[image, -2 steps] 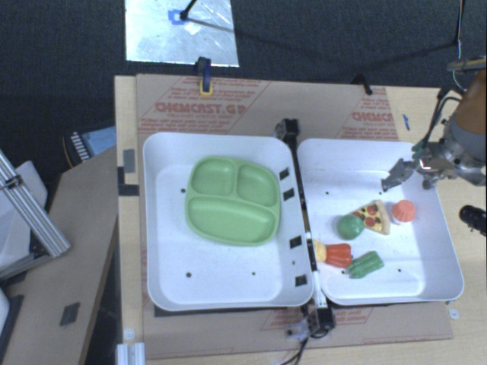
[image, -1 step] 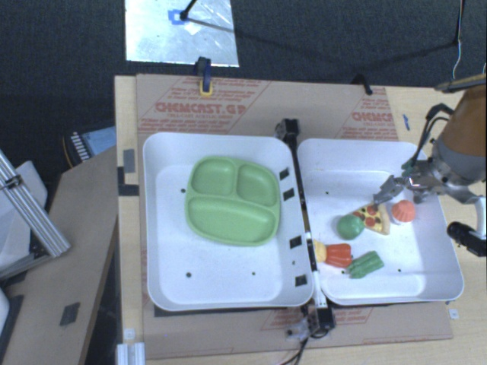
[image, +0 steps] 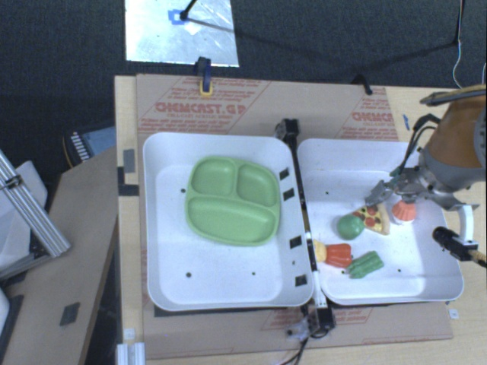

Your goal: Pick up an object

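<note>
My gripper (image: 395,192) hangs over the right side of the right bin (image: 441,284), at the end of the grey and orange arm reaching in from the right. Just below it lie a pizza slice toy (image: 374,219) and a small red and white object (image: 404,212). A green ball (image: 350,226) touches the pizza slice on its left. Nearer the front lie a red and orange pepper (image: 336,255) and a green pickle-like piece (image: 365,265).
In the left bin (image: 163,280) lies a green divided plate (image: 232,201). A black divider with clips (image: 299,204) runs between the two bins. Both bins rest on a cardboard sheet (image: 228,105) on the bench.
</note>
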